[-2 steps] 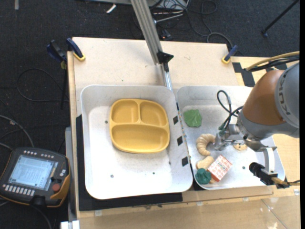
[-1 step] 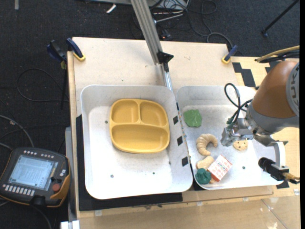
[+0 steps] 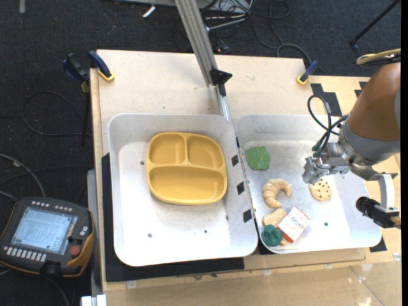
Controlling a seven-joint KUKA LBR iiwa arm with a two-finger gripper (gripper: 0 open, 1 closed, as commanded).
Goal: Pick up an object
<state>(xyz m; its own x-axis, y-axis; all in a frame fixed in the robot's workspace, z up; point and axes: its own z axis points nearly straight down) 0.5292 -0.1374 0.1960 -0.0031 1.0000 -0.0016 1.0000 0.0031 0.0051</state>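
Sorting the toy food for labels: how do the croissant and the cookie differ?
The croissant is curved, pale tan and ridged; the cookie is round, flat and dotted with dark chips. The croissant lies mid-bin, away from the gripper; the cookie lies right beside it. Both sit in the right bin.

- We note a mustard-yellow divided tray (image 3: 187, 168) in the white left bin (image 3: 127, 234).
- White right bin (image 3: 357, 231): a green leaf-like piece (image 3: 258, 157), a pale tan croissant (image 3: 277, 191), a beige cookie (image 3: 320, 190) with dark dots, a red-and-white carton (image 3: 294, 224), a dark green lump (image 3: 273, 235).
- Arm (image 3: 382, 116) shows orange above grey.
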